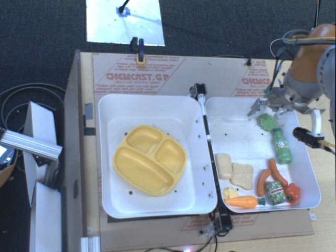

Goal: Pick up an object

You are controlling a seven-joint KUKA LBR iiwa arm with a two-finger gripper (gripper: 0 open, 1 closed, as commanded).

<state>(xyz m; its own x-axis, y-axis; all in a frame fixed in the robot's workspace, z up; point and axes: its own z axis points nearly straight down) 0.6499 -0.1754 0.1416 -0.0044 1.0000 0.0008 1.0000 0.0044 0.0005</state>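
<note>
Nearest the viewer, in the right-hand white plastic bin (307,167), lie an orange toy carrot (242,201), two bread slices (234,172), two orange sausages (271,175) and a small green-labelled can (274,191); its label is too small to read. Farther back lies a green plastic bottle (282,147), then a green knobbly toy (266,122). The end effector (264,108) hovers just above that toy, fingers apparently spread, gripping nothing. Judged step: approach; next comes descent and closure. The left bin (105,140) holds a yellow divided tray (149,159). The cardboard-covered table (157,70) reads "CHEMCAST GP".
</note>
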